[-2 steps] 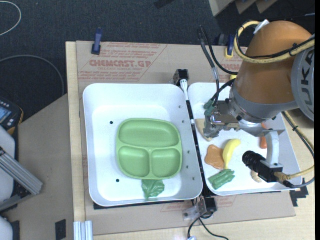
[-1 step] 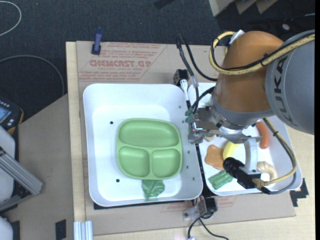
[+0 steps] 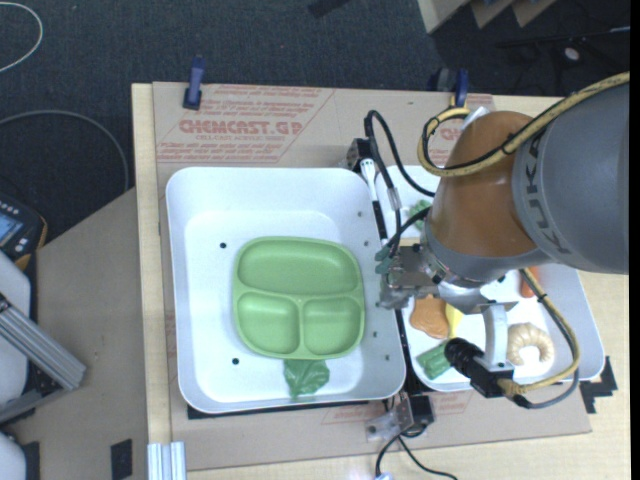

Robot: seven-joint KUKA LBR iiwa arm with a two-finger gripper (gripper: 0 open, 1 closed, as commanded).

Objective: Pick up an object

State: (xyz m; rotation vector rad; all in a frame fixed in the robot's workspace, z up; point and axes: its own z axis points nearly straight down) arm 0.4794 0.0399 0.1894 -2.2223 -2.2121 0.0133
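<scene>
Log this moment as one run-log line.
arm: over right bin | green tray: left bin | grasp: cannot tell

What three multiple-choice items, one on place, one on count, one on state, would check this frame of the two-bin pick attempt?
1. Where does the green divided tray lie?
A. In the left bin
B. In the right bin
C. On the floor

2. How many compartments does the tray have?
A. Two
B. Three
C. Five

3. How does the small green leafy item lie relative to the tray?
A. Inside a compartment
B. Just outside its near edge
C. Under the arm

Key: 1 A, the tray sits mid-floor in the left bin. 2 B, one long compartment and two smaller ones. 3 B, the item lies on the bin floor at the tray's near rim, while the arm hangs over the right bin.
</scene>
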